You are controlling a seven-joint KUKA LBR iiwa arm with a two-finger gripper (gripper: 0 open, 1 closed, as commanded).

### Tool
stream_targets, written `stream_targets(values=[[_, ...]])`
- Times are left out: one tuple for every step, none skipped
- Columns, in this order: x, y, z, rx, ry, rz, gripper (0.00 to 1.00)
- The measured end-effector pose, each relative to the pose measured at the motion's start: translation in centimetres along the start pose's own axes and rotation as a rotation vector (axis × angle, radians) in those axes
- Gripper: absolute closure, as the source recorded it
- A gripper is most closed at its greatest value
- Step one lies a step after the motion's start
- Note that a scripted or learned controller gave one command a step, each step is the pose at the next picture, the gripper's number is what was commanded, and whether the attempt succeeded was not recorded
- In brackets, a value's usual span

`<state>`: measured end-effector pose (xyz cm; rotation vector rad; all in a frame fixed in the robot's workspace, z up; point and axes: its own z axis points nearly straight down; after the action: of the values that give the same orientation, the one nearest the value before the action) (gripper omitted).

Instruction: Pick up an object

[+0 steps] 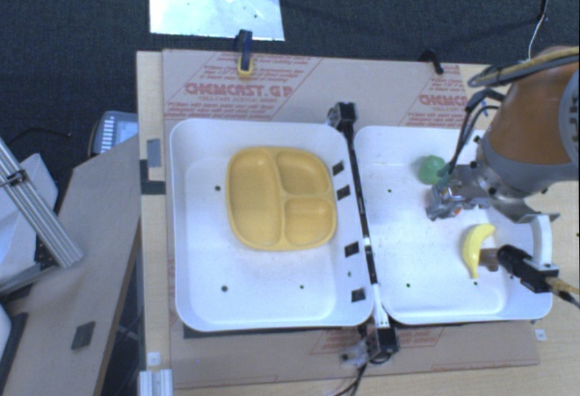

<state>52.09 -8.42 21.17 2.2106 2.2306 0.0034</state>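
Note:
In the right bin point(399, 285) a yellow banana point(474, 247) lies near the front right. A small green object point(430, 169) sits toward the bin's back, partly hidden by the arm. My gripper point(444, 202) hangs low over the bin between the two, just in front of the green object and left of the banana's upper tip. Nothing shows between its fingers.
A yellow divided plate point(279, 198) rests in the middle of the left bin point(199, 294). A black divider strip point(353, 204) with clips runs between the bins. A black part point(524, 267) juts over the right bin's front right corner.

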Motion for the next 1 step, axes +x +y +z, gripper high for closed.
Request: stream_targets(values=[[5.26, 0.33, -1.39, -0.001, 0.001, -0.001, 1.0]])
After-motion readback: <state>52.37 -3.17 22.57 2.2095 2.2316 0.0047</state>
